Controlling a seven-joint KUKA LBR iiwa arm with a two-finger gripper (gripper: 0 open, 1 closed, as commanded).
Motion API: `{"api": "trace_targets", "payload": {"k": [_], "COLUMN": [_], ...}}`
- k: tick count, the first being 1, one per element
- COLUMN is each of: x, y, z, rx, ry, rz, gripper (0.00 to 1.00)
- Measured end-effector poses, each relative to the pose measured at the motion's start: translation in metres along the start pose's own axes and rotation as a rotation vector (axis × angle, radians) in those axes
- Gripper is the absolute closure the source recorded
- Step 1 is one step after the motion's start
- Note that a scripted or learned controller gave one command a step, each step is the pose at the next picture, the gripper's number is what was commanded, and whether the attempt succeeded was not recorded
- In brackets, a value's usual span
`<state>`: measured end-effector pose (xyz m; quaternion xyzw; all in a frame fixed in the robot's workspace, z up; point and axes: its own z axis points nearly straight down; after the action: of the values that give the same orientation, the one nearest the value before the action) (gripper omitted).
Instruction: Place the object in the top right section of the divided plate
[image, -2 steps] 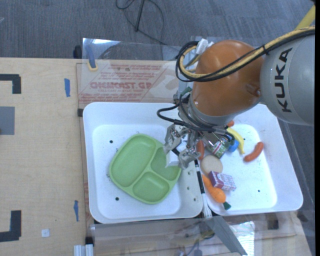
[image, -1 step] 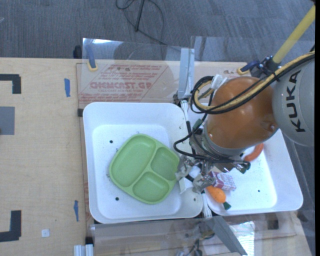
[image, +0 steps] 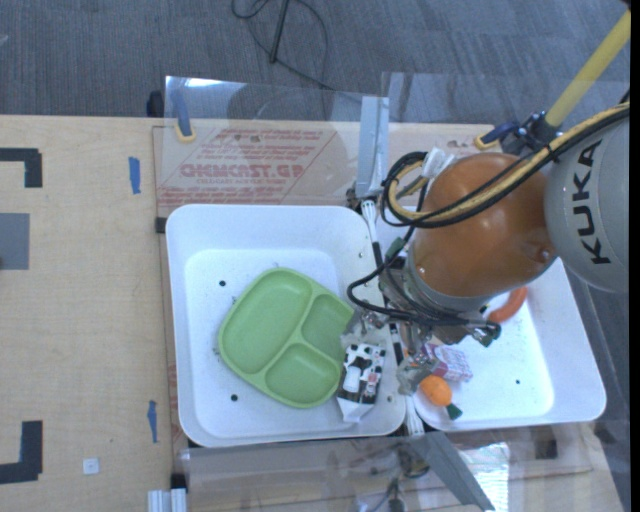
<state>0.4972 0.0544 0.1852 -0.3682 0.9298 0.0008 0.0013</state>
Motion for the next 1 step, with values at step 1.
{"api": "trace_targets", "payload": {"k": [1], "x": [-0.0022], "y": [-0.0001], "z": [-0.0106], "rx": [0.002], "ry": [-0.007], "rz": [0.003], "gripper": [1.00]}}
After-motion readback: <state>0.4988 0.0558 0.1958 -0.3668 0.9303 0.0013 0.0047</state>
